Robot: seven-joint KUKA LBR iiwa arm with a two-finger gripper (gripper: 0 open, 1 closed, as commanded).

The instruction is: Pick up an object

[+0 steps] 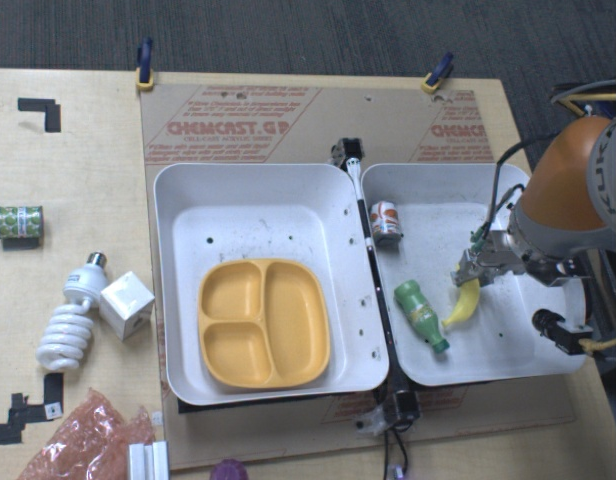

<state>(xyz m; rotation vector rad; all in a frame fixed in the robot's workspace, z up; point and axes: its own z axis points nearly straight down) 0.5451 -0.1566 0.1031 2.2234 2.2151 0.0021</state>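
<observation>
A crinkled pink bag (98, 433) is lying at the nearest corner of the bench, left of the two bins. Just beyond it, a white spiral light bulb (68, 318) is resting beside a small white cube (126, 303).

In the left bin (173, 198), a yellow three-compartment plate (263, 320) is sitting flat and taking up most of the floor.

In the right bin (508, 353), a green bottle (421, 315) is lying on its side with its cap pointing toward the near wall. A banana (462, 305), the likeliest thing for the pick, is lying just beside the bottle on its right, running up the bin floor away from the onlooker.

The gripper (478, 268) is hanging right at the banana's far end. From this angle it is not possible to tell whether it is clenched on the fruit or released, or whether the two are touching at all. The grey arm with its orange band (578, 183) is reaching in over the bin's right wall.

Farther back, a small red and white can (385, 220) is standing near the bin's left wall, well apart from the banana. Off to the left on the bare bench, a green-labelled can (20, 223) is lying on its side.

At the far edge, two blue clamps (145, 63) are pinning down the printed brown sheet (238, 118) under both bins.
</observation>
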